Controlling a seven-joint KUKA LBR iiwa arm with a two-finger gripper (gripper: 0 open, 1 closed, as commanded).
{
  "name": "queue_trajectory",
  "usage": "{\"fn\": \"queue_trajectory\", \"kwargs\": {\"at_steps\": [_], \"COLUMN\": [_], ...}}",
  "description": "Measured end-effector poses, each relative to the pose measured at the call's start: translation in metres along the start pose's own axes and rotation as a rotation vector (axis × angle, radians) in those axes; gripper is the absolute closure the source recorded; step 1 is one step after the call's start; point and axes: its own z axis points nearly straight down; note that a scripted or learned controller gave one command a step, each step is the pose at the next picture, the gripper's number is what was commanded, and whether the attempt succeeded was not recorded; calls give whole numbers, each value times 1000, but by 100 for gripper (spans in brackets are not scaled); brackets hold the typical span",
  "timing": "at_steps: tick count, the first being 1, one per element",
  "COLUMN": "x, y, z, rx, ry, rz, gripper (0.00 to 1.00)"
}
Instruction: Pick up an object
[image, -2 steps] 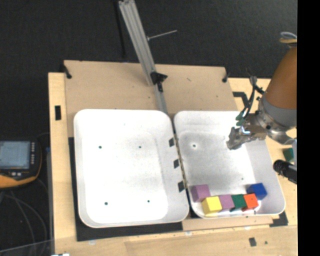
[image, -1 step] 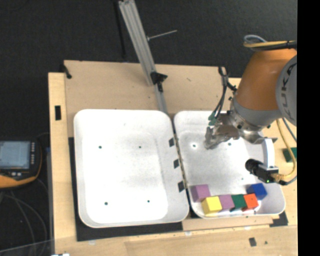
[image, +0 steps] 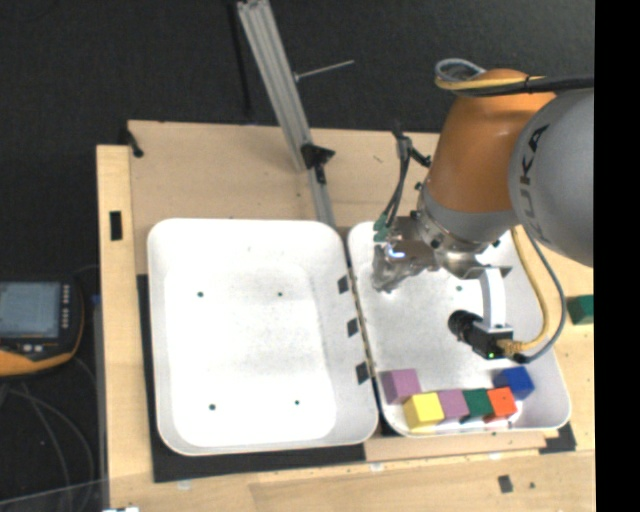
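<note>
Yellow block (image: 423, 409), 5 more blocks in right bin (image: 440, 300); jaws (image: 388, 272) state unclear.

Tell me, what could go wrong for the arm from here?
The blocks are packed tight along the near edge of the right bin, so the gripper might nudge several and grab none. It now sits at the bin's far-left corner, well away from them, so closing here would likely catch nothing. It is also close to the rim between the bins, which it could bump.

Bench (image: 230, 180) — 2 white bins (image: 250, 330)
</note>
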Motion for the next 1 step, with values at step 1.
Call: {"fn": "queue_trajectory", "kwargs": {"at_steps": [1], "x": [54], "y": [2], "z": [-45], "rx": [-4], "ry": [0], "rz": [-1], "gripper": [100]}}
